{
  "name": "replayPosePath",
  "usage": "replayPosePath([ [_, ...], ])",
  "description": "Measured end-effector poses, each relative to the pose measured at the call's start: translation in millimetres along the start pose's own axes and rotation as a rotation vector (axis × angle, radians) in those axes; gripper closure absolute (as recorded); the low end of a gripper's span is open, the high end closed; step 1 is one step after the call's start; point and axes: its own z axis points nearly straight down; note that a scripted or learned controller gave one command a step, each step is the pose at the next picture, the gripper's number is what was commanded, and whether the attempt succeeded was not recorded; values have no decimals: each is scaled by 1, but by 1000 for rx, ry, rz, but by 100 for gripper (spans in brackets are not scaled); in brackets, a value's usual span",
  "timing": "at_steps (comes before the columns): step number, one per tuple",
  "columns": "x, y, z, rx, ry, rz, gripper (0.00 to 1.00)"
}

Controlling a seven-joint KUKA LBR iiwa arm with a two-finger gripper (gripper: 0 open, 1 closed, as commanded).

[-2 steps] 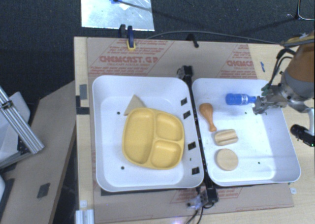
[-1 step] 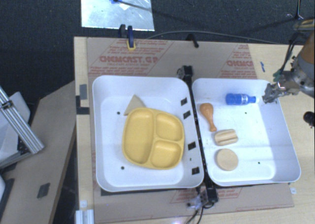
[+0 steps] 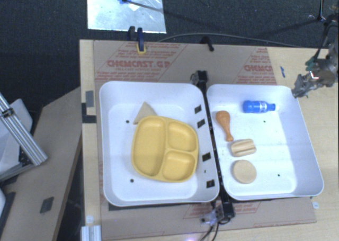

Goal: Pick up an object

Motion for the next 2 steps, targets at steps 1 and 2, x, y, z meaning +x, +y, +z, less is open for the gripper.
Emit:
replayPosePath([
  [1, 60, -12, 8, 7, 4, -3, 100],
  [2, 113, -36, 10, 7, 4, -2, 100],
])
